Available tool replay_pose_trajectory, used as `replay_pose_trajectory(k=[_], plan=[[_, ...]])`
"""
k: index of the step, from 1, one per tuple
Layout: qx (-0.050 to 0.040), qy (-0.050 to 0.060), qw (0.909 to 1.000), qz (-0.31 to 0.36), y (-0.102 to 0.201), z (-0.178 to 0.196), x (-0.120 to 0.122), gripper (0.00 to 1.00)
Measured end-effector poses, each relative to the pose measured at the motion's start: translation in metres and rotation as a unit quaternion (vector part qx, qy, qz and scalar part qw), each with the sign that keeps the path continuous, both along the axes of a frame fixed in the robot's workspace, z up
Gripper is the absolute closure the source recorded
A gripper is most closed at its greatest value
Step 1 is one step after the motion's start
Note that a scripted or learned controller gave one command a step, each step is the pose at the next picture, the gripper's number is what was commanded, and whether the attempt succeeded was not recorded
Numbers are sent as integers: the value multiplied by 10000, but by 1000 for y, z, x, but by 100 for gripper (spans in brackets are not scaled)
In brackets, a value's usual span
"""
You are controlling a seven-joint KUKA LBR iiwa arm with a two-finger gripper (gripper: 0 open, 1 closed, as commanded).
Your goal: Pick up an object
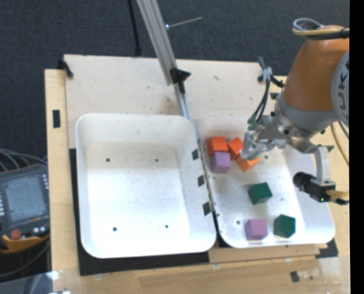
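The right bin [304,225] holds several small blocks. An orange cube [217,144] sits at its far left, with a purple cube [221,162] just in front of it. Two more orange blocks [235,146] [246,162] lie directly beside and under my gripper [252,149], which hangs low over them near the back of the bin. A green cube [260,193] rests mid-bin. Another green cube [284,225] and a purple cube [255,228] sit near the front rim. The gripper body hides part of the orange blocks.
The left bin [90,164] stands beside the right one, sharing a middle wall [205,182]. A slanted metal post [160,35] rises behind the bins. A teach pendant [19,198] lies off the bench at the left. Cables [322,188] hang by the wrist.
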State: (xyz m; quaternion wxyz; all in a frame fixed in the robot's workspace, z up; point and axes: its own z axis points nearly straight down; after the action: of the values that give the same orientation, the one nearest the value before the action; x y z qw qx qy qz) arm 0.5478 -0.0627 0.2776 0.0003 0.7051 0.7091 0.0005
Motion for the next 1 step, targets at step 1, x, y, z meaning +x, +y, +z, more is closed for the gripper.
replay_pose_trajectory(k=[1], plan=[[6, 8, 10000, 10, 58, -15, -14, 100]])
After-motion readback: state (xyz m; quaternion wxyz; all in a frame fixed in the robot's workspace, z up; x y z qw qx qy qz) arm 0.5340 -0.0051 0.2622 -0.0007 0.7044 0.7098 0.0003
